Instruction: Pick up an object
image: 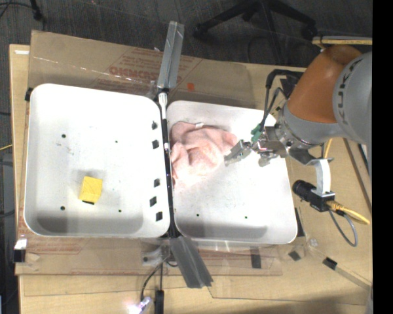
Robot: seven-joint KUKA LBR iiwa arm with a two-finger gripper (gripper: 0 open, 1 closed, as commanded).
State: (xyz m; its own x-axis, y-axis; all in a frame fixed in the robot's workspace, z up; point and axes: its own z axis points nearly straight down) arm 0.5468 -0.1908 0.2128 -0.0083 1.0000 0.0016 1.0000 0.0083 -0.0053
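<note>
Cloth (196, 150), pink and crumpled into a soft heap, lies in the right bin (249, 222), and we see it pressed up against that bin's left wall, in the half nearer the far edge. We find the gripper (251, 156) low over the same bin, close to its right edge and about midway between the far and near walls. Its two fingers stand spread apart with bare white floor between them, so we see nothing held. The finger (237, 152) nearer the heap sits right at the cloth's right-hand fringe, touching it or just short of touching; we cannot tell which. Behind it, the grey arm (354, 103) with its orange band reaches in over the bin's right edge. In the left bin (65, 110) we see one yellow block (91, 190), a small cube lying flat on the floor towards the near left corner and clear of both walls. Between the two bins runs a grey bar (168, 64) that sticks out past their far and near edges. Both bins rest on a sheet of brown cardboard (105, 57) spread over the wooden bench (340, 267), and beyond the bench's far edge we make out the dark legs of an office chair (262, 8) on the carpet.
</note>
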